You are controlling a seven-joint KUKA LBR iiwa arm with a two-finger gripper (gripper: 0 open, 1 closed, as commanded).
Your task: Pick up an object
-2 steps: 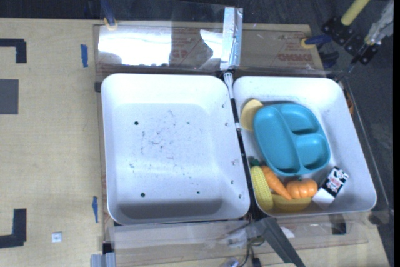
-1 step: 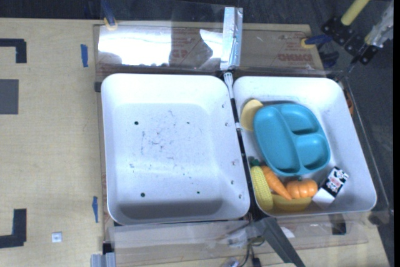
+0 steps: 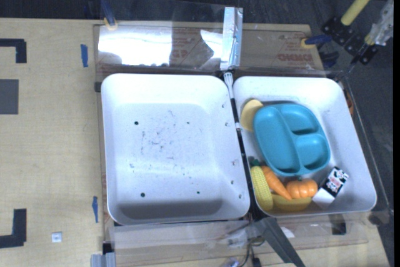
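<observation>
No readable writing is being shown. A blue divided plate (image 3: pixel 292 138) is being kept in the right bin (image 3: pixel 359 141), long axis running far-left to near-right; the jaws' state cannot be told.

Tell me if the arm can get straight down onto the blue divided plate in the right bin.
Probably yes: the blue divided plate lies uppermost in the right bin, nothing covering it, with the toy carrot beside its lower edge.

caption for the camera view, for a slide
Blue divided tray, carrot and corn crowd the right bin.
</observation>
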